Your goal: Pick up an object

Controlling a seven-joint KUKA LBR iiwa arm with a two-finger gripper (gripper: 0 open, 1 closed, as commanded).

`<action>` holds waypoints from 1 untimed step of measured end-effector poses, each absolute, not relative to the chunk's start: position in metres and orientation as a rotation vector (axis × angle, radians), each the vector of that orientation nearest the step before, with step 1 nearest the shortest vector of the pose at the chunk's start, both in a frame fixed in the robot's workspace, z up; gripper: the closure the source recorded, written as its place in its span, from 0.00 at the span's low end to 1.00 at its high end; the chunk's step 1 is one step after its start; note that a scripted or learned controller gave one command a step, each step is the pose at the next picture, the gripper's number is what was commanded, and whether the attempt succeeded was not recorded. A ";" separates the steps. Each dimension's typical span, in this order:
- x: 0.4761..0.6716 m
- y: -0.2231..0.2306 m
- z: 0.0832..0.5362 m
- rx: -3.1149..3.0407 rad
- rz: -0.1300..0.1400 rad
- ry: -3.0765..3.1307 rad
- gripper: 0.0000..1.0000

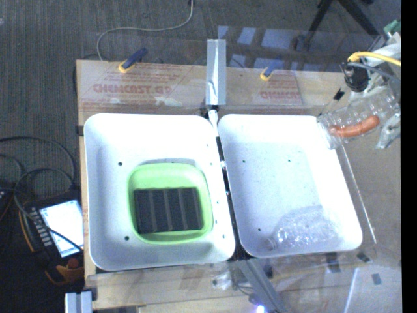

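A green tray-like object [171,204] with dark ribbed slots in its middle lies in the left white bin [104,142]. A crumpled clear plastic object [303,229] rests in the front right corner of the right bin [273,149]. The arm [365,113] comes in from the upper right and looks blurred and half see-through, its orange band [352,128] just outside the right bin's far right corner. My gripper [328,125] hovers at that corner, far from both objects, and nothing is visible in it.
A metal post [215,70] stands behind the gap between the bins. Two clamps [132,59] sit on the bench's back edge. Cables and a handheld pendant [55,223] lie on the floor to the left.
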State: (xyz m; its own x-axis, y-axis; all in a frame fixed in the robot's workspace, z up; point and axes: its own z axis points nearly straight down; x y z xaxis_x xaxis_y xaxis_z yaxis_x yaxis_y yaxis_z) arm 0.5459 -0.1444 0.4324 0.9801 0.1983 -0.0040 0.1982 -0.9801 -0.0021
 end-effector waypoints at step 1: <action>0.538 -0.136 0.433 -3.124 0.005 -0.315 0.00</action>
